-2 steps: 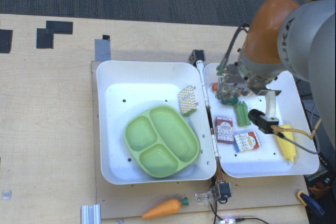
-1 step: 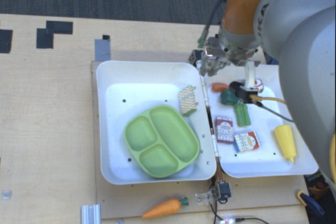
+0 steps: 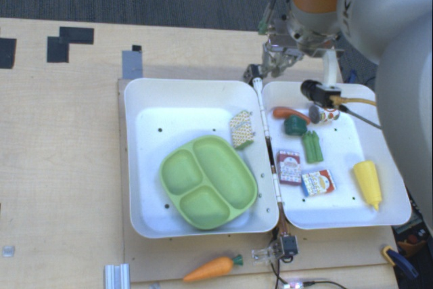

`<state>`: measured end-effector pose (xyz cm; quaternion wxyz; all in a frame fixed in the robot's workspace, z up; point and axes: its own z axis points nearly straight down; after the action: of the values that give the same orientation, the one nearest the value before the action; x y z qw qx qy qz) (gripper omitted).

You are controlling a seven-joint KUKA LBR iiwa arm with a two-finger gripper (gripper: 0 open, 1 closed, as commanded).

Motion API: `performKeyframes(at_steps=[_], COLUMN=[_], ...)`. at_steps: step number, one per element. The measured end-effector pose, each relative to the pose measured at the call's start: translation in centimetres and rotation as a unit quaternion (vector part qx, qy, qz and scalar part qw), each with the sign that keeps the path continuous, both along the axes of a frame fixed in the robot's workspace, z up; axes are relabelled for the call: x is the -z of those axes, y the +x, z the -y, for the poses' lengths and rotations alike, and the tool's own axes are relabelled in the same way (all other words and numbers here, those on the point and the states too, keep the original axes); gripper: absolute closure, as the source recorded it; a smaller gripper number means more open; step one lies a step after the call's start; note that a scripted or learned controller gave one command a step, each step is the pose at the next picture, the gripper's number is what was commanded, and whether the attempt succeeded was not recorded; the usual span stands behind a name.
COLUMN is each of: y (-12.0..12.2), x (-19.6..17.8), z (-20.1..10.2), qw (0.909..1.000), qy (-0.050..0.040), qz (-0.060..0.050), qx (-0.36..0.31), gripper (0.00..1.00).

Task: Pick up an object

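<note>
1. Dark lettering on the grey arm (image 3: 379, 3), just under the orange band: cut off at an angle, looks like part of "KUKA", not cleanly readable.
2. Red-and-white carton (image 3: 289, 167) in the right bin (image 3: 399, 213): printed label there, far too small to read.
3. Second small carton (image 3: 317, 182) just beside it: coloured print, illegible.
4. Patterned packet (image 3: 241, 129) in the left bin (image 3: 145, 145): speckled pattern, no legible words.
</note>
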<state>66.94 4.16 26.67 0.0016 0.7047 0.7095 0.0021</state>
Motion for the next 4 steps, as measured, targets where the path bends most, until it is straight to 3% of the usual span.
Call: performKeyframes(at_steps=[1,2,3,4], y=[-0.1,0.0,0.0,-6.6], x=[7.2,6.5,6.5,15.9], z=[-6.6,-1.7,-1.8,-8.0], qw=[1.0,1.0,1.0,1.0], qy=[0.0005,-0.0005,-0.0002,0.0003], qz=[-0.002,-0.001,-0.001,-0.002], qx=[0.0,0.002,0.002,0.002], gripper=[1.0,1.0,0.0,0.0])
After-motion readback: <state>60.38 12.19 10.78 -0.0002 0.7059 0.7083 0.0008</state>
